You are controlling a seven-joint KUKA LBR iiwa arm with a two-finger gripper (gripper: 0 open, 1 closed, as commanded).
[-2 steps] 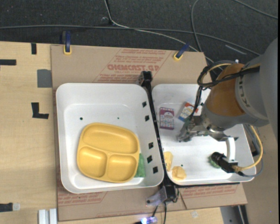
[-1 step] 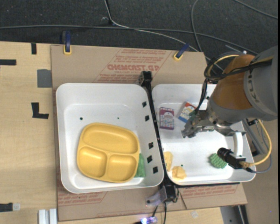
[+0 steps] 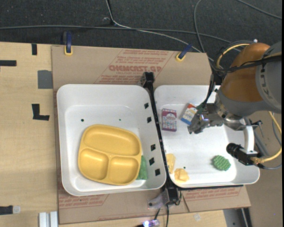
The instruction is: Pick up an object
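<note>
The right bin [image 3: 199, 91] holds a small pink box [image 3: 169, 119], a blue, white and orange packet [image 3: 189, 113], a green knobbly ball [image 3: 221, 162] and two yellow pieces [image 3: 181, 174] near its front left corner. My gripper [image 3: 197, 125] hangs low over this bin, just right of and below the packet, close to it or touching it. The pink box lies a little further left of the gripper. Nothing is visibly held.
The left bin [image 3: 66, 96] carries a yellow divided plate [image 3: 109, 153] with a green item [image 3: 142, 168] wedged at its right side. A black divider [image 3: 154, 122] runs between the bins. The arm's grey and orange body [image 3: 248, 82] overhangs the right bin's far right.
</note>
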